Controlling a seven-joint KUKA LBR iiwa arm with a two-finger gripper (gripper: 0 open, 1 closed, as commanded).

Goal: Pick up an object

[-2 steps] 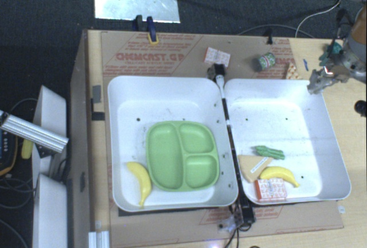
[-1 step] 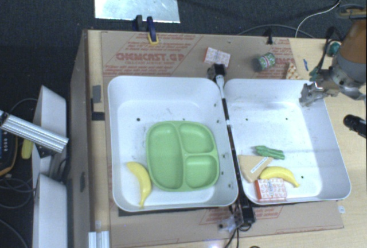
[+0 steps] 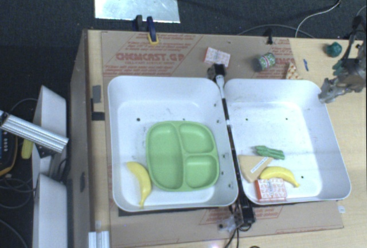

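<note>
While pincer (image 3: 335, 87) hovers, bananas (image 3: 279, 174) lie binned

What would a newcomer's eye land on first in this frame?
Most likely the green divided plate in the left bin, with a yellow banana lying just off its lower left edge. Next comes the cluster in the right bin's lower left corner: a second banana, a green vegetable-like item, a tan wedge and a small red-and-white packet. The gripper sits at the right bin's upper right rim.

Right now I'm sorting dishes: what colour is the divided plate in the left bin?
Light green, seen in the camera view.
</note>
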